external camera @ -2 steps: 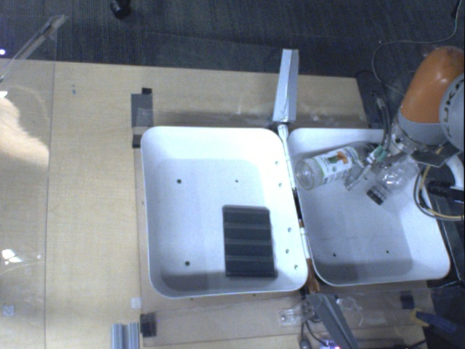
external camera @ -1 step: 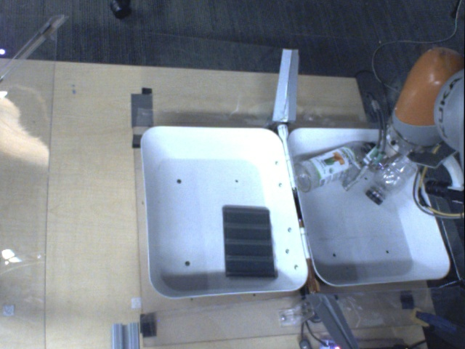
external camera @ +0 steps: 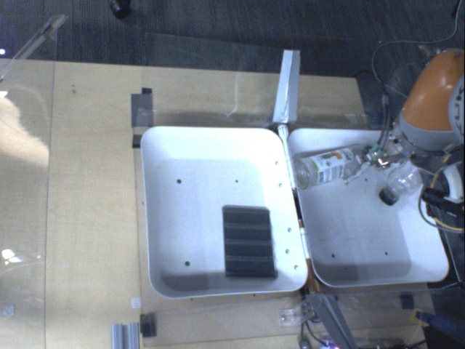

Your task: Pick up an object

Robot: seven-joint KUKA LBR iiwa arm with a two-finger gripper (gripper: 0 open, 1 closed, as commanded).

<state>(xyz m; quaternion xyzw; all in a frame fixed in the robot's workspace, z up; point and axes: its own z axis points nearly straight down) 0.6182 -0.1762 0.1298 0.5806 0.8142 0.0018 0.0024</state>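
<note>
Wooden counter [external camera: 87, 217], two white bins, black ribbed block [external camera: 248, 241] in left bin [external camera: 182, 158], clear bottle [external camera: 330, 166] in right bin [external camera: 363, 246], gripper [external camera: 392, 167] beside bottle, finger state cannot be told.

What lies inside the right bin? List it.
A clear plastic bottle lies on its side near the right bin's far left corner. The arm covers the far right part.

A pale wooden worktop [external camera: 80, 217] fills most of the view, with a soft bright glare on its left side. Beyond its far edge lies dark ribbed flooring [external camera: 218, 9]. A clear sheet with a metal edge [external camera: 33, 42] slants at the upper left. A grey upright post [external camera: 288, 86] stands at the worktop's back edge.
</note>
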